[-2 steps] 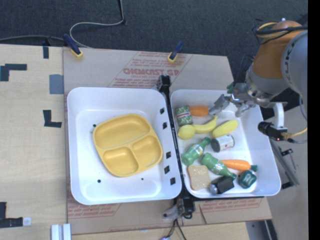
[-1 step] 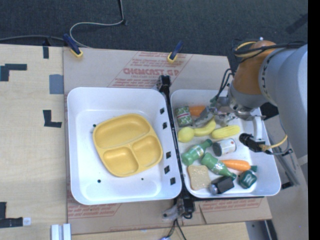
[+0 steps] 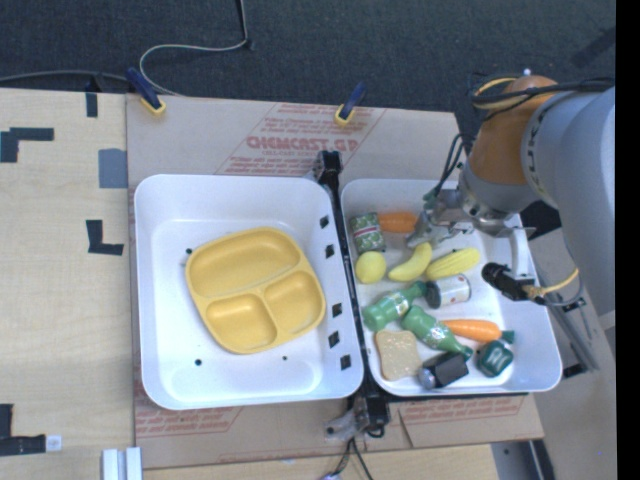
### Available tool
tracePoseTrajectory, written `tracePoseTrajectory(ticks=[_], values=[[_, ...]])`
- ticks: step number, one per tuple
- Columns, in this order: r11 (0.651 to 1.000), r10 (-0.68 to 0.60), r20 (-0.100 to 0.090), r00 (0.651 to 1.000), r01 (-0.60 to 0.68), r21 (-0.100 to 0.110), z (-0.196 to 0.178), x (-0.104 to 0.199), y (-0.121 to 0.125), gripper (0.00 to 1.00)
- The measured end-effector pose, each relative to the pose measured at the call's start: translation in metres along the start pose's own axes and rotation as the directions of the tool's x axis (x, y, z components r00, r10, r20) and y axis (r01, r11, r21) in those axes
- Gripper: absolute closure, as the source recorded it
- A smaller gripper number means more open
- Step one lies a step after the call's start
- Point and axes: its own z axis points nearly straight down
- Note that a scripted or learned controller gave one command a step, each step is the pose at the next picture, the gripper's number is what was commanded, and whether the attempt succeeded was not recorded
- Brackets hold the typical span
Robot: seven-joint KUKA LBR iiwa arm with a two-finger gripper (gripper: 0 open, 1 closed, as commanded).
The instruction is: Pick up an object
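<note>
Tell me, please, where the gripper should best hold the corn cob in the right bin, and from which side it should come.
Probably across the middle of the corn cob, coming from above. It lies flat and long, so its narrow width fits between the fingers. The banana touches its left end, so the middle or right part looks freer.

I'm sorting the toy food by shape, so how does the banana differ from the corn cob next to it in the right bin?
The banana is smooth, plain yellow and curved; the corn cob is straighter, with a bumpy kernel texture. The banana slants steeply, its upper end toward the pincer, while the corn cob lies closer to level. The banana sits nearer the lemon; the corn cob nearer the small can. Both are yellow, elongated and lie side by side.
</note>
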Motion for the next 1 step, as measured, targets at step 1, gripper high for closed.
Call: tracePoseTrajectory(ticks=[1], values=[[1.0,-0.002,-0.003,1.0,0.002,0.005,-0.1054,0.0777,-0.0517,1.0]])
